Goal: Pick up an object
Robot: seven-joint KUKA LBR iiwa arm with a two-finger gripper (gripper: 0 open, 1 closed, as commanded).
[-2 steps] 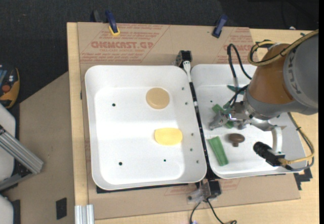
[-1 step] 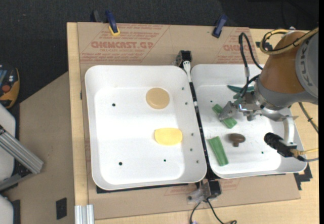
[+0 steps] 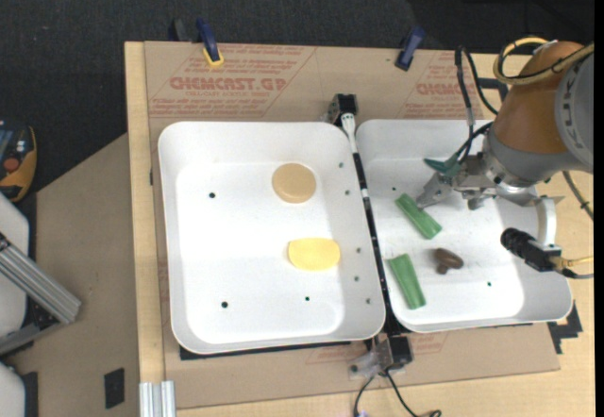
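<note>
Left of the divider between the bins lie a tan round disc [image 3: 294,183] and a yellow oval piece [image 3: 313,255]. Right of it, the end effector [image 3: 444,187], grip state unclear, hovers just above the upper green strip [image 3: 417,216]: approach step; next, descend squarely.

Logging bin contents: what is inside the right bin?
Right bin holds two green blocks and a small brown object. The arm covers its far right part.
</note>
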